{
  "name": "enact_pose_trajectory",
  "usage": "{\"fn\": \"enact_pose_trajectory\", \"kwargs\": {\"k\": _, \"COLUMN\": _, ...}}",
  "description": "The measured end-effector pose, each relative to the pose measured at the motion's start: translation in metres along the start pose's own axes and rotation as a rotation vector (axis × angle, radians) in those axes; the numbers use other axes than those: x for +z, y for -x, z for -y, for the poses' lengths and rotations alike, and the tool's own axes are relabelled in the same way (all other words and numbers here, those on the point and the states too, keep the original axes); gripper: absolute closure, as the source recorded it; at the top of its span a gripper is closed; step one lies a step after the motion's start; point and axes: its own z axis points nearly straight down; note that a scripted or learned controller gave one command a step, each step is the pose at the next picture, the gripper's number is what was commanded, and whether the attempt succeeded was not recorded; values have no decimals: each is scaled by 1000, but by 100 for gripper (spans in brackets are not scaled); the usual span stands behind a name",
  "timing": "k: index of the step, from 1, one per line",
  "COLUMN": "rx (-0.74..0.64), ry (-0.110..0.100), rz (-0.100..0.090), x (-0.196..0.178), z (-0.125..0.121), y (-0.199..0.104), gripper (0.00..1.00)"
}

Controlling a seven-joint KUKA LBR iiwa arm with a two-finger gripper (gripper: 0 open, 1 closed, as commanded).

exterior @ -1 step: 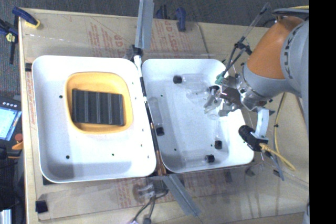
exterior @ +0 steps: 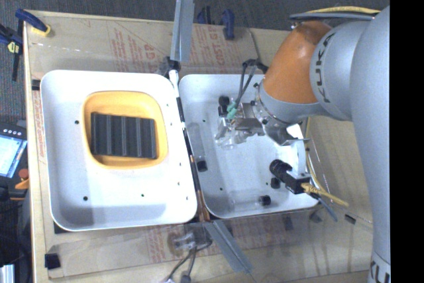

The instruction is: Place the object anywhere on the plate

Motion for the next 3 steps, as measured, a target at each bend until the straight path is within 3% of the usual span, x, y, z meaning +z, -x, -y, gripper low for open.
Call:
{"fn": "enact_pose_trajectory", "kwargs": {"k": 1, "rx": -117, "ry": 3, "rz": 2, "x": -10, "z": -42, "y": -65, "gripper": 100}}
{"fn": "enact_pose_trajectory", "kwargs": {"k": 2, "rx": -352, "ry": 4, "rz": 3, "x": -1, "z": -77, "y": -123, "gripper": 100}}
{"fn": "enact_pose_trajectory", "kwargs": {"k": 3, "rx": -352, "ry": 4, "rz": 3, "x": -2, "z": -77, "y": -123, "gripper": 0}}
